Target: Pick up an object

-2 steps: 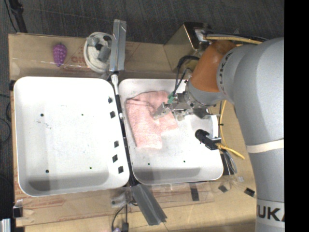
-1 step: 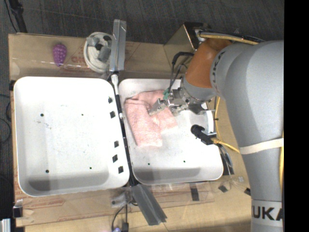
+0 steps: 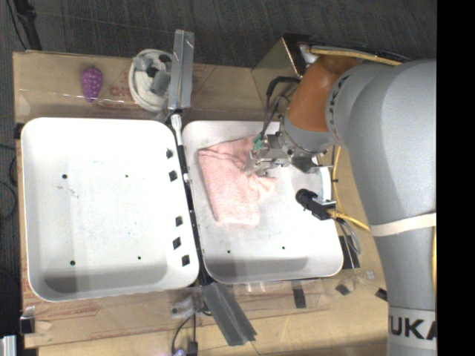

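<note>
Gripper [image 3: 261, 162] down on pink cloth [image 3: 230, 184] in right bin [image 3: 312, 254].
Cloth lies crumpled in the right bin's upper-left part, near the divider with the left bin [image 3: 96, 199]. Gripper sits at the cloth's upper-right edge, touching it; jaw state cannot tell, fingertips lost against the fabric. Above the left bin, outside it: purple object [image 3: 91, 82] and white cord coil [image 3: 150, 78] on the bench.

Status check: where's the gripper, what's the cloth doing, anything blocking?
Gripper down at pink cloth's right edge, right bin. Cloth lies crumpled, not lifted. Nothing blocking.
</note>
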Robot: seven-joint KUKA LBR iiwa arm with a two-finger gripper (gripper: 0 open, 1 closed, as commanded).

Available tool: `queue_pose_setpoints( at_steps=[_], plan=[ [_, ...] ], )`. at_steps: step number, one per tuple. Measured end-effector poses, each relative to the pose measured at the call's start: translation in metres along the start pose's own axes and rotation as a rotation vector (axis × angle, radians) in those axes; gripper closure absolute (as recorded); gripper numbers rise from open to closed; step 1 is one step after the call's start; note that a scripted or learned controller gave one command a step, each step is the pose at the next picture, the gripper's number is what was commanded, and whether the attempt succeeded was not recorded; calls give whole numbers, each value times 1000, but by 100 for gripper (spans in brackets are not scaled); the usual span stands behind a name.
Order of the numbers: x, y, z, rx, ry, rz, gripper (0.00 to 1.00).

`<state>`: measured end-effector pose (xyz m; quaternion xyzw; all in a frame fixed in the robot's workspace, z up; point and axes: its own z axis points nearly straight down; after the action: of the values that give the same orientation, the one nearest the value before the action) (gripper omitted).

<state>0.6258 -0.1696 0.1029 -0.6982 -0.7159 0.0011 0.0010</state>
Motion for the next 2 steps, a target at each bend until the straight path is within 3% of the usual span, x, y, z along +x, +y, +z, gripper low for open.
queue_pose_setpoints(
  at_steps=[1,2],
  plan=[
    [0,0,0,0,-1,0,0],
    [-28,29,9,-3,0,-130,0]
  ],
)
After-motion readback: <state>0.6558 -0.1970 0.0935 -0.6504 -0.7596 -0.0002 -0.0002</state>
